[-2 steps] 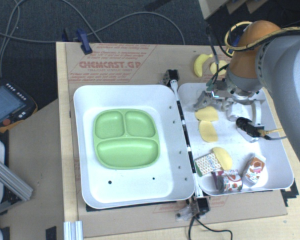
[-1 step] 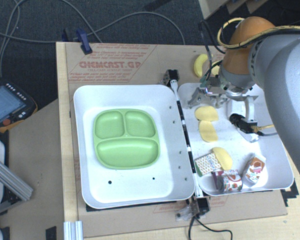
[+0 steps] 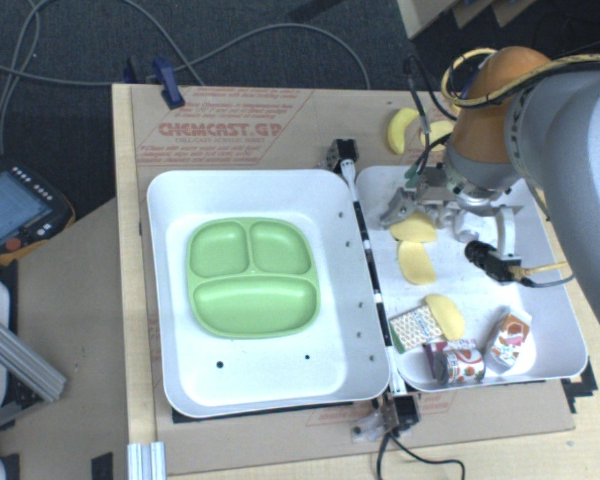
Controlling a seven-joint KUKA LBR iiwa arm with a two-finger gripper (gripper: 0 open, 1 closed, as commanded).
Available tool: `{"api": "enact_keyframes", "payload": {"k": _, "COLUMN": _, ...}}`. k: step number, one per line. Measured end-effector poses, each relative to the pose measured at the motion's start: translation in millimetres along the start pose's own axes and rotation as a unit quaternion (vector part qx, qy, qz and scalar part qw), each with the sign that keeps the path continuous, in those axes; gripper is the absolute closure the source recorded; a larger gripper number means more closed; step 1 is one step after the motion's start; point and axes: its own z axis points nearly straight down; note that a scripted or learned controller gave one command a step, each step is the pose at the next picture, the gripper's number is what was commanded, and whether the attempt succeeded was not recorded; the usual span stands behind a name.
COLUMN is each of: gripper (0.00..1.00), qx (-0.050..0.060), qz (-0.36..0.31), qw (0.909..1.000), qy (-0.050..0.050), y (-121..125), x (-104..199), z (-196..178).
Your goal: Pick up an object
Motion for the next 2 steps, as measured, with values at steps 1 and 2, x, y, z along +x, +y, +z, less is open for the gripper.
{"api": "enact_keyframes", "payload": {"k": 1, "gripper": 0.0, "qx": -0.002, "qz": -0.001, "qw": 1.0, "qy": -0.001, "y": 10.2, "x": -3.4, "z": -0.1}}
{"api": "enact_keyframes", "payload": {"k": 2, "gripper": 0.0, "qx": -0.002, "qz": -0.001, "qw": 1.0, "qy": -0.001, "y": 20.2, "x": -6.0, "z": -0.2}}
